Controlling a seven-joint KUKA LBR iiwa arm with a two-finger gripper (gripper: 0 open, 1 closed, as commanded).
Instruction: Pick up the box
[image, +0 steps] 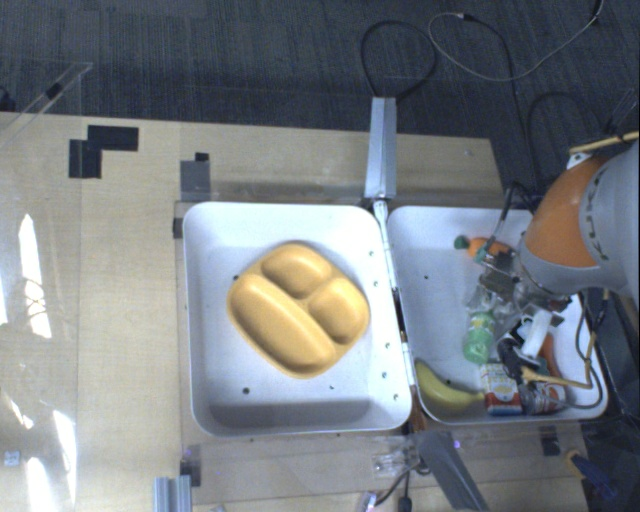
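The box (497, 384) looks like a small red and white carton lying at the front of the right bin (430, 250), between a banana (445, 387) and a dark can (545, 399). My gripper (493, 292) hangs over the right half of that bin, pointing down-left, above a green object (479, 340). It is well behind the box and apart from it. The wrist and its fittings hide part of the bin's right side.
The left bin (210, 400) holds one large yellow bun-shaped thing (298, 307). A small orange and green item (468, 243) lies at the back of the right bin. A metal divider post (382, 150) stands between the bins at the rear.
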